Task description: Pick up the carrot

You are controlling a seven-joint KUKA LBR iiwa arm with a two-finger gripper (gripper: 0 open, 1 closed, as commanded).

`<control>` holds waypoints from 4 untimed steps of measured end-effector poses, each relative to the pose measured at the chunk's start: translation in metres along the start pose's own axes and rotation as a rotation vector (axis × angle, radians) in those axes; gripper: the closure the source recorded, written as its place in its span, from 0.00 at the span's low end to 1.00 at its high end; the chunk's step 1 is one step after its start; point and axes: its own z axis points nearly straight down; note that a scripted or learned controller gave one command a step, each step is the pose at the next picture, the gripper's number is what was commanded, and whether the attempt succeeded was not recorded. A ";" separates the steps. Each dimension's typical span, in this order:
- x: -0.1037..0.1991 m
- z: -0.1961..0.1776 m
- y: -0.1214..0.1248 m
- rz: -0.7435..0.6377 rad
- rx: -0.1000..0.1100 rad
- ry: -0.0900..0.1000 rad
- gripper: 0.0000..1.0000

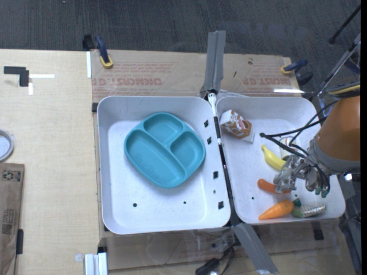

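The carrot (274, 209), orange with a green stub at its right end, lies near the front wall of the right bin (248, 206). My gripper (301, 183) hangs just above and behind the carrot, at the bin's right side. Its two fingers stand apart with nothing between them, so it is open. The left fingertip (285, 182) is over the right end of a small red-orange piece (266, 185). The carrot is apart from the fingers.
A yellow banana (273, 157) lies behind the gripper, and a snack packet (237, 125) sits at the bin's back left. A grey-green object (310, 212) lies right of the carrot. The left bin (112, 199) holds a teal divided plate (165, 149).
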 end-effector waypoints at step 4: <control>-0.030 0.015 -0.051 -0.567 -0.004 -0.001 0.00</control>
